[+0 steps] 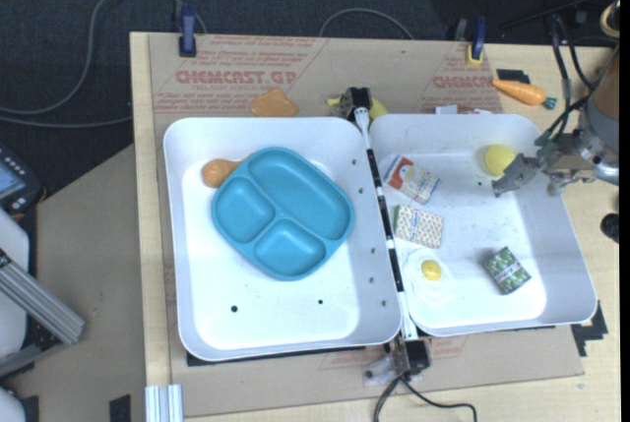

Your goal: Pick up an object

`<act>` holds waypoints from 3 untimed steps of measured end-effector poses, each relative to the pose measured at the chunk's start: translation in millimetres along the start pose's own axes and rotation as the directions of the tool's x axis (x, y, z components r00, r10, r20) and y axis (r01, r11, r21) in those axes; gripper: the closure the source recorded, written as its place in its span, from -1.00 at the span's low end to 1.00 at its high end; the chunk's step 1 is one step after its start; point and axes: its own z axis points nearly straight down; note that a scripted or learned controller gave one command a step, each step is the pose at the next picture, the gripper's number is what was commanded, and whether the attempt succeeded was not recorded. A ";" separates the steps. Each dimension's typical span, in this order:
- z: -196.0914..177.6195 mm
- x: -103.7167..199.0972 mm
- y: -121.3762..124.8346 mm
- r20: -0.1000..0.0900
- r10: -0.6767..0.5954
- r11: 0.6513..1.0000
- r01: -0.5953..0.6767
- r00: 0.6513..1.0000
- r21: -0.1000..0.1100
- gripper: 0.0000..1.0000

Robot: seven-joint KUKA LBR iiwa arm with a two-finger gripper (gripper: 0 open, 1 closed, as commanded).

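The right bin (566, 243) holds several small things: a yellow ball (498, 156) at the back, a dark green packet (506, 270) near the front right, a fried-egg toy (430, 270), and two patterned packets (411, 179) (418, 225) along the left wall. My gripper (524, 176) reaches in from the right at the bin's back right. It hangs just right of and slightly in front of the yellow ball, close to it. I see nothing held in it.
The left bin (197, 292) holds a blue divided plate (283, 211) with an orange item (217, 172) at its back left. Outside the bins on the board lie a toy carrot (520, 92), an orange piece (274, 102) and a yellow-black item (356, 101).
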 end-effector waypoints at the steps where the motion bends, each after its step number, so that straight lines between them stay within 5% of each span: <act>1: 61.1 -27.0 57.5 0.003 0.000 1.000 0.000 1.000 -0.006 -1.00; 2: 104.0 -17.8 108.6 -0.021 -0.004 1.000 0.004 1.000 0.011 -1.00; 3: 92.9 -23.5 107.4 -0.002 -0.003 1.000 0.003 1.000 -0.001 1.00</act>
